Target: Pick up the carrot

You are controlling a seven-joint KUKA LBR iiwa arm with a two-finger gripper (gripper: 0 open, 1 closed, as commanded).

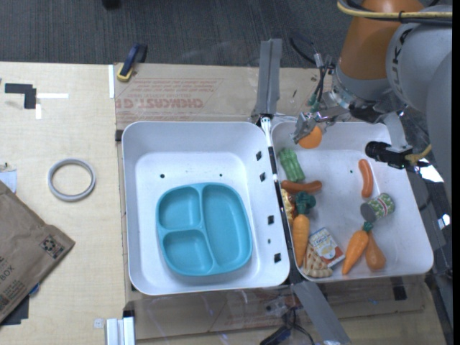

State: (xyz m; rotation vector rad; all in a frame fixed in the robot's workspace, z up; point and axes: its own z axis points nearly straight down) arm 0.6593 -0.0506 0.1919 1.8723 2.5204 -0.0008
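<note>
Gripper (310, 126) over the right bin's (413, 261) far corner.
Its fingers clamp a small orange item (unclear what); a carrot (355, 251) lies near the front.

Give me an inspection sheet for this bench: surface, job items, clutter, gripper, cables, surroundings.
Surface: two white bins side by side; the left bin holds a blue divided tray.
Job's things: one carrot lies near the right bin's front; a second carrot lies by its left wall.
Clutter: a sausage, a green pickle, a snack packet in the right bin.
Gripper: the gripper sits over the right bin's back left corner with a small orange item at its tip; grasp unclear.
Cables: a yellow cable loops by the arm.
Surroundings: a tape ring and a brown paper bag left of the bins.
</note>
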